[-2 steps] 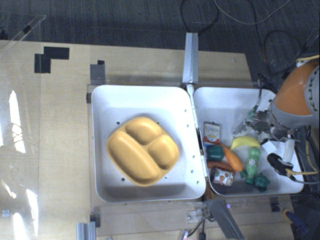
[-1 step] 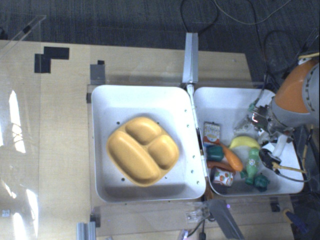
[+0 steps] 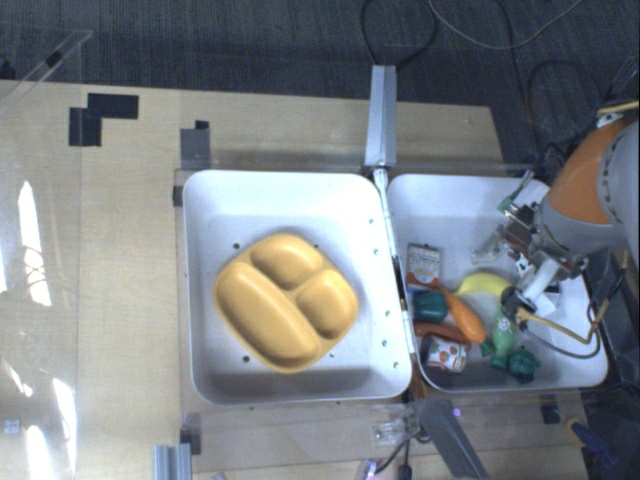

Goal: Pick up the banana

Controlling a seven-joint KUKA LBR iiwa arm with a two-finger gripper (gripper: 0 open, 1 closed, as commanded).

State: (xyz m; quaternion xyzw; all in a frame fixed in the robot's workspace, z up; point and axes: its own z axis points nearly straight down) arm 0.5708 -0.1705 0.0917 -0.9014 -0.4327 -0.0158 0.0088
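Dark carpet with loose cables (image 3: pixel 400 18) runs along the far side, and below it a pale wooden bench (image 3: pixel 120 228) carries two shallow white bins divided by a metal rail.

From the one overhead camera, we see the left bin (image 3: pixel 200 368) holding just a large yellow three-lobed dish (image 3: pixel 287 300), well apart from the work. The right bin (image 3: pixel 450 208) is crowded along its left and near sides. A small printed carton (image 3: pixel 424 260) lies by the rail, with a teal block (image 3: pixel 428 303) below it and an orange carrot (image 3: pixel 460 315) slanting across. A can (image 3: pixel 446 354) and a green bottle (image 3: pixel 503 334) lie nearer the front wall.

The banana (image 3: pixel 480 285) lies in the middle of this bin, just beside the carrot's upper end. Its far side faces bare floor.

The arm (image 3: pixel 600 183) enters from the right and tilts the gripper (image 3: pixel 512 251) down close above the banana's right end. We judge this is because that side is free of clutter. We cannot tell whether the gripper is spread or pressed together, and we see nothing held in it. In our judgement the pick is not yet made.
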